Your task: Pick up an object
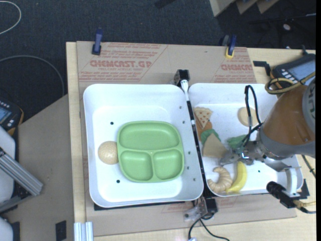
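Note:
The right bin (220,92) holds several toy foods: a pizza-like slice (202,117), a tan wedge (213,145), a green leafy piece (235,142), a croissant (219,179), a yellow banana (241,177) and a pale round piece (243,116). My gripper (231,158) is low in this bin, between the green piece and the banana, just right of the tan wedge. The arm's body hides the bin's right part.
The left bin (95,134) carries a green divided plate (150,150), with a beige round bun (108,152) beside it on the left. A black cable (249,104) loops over the right bin. Clamps (230,46) stand on the bench's far edge.

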Robot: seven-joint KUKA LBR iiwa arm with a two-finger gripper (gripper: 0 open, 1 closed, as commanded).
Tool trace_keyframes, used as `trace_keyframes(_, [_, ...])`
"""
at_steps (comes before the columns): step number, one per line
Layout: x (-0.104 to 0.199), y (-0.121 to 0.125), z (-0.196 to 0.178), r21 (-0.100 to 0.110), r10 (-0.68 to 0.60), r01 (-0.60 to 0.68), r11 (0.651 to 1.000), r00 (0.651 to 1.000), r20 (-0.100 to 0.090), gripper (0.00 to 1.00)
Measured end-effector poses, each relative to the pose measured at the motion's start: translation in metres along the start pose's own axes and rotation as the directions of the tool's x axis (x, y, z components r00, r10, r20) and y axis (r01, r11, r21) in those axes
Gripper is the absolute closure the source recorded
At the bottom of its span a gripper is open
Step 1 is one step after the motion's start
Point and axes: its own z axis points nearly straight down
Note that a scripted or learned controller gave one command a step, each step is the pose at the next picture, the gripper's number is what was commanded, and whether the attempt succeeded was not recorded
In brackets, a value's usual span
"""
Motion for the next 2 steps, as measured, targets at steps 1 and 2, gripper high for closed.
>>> trace_keyframes(1, [-0.002,0.000,0.000,-0.001,0.003,-0.003,1.000,1.000,0.001,0.00])
trace_keyframes(2, [-0.002,0.000,-0.010,-0.003,0.003,-0.003,1.000,1.000,0.002,1.00])
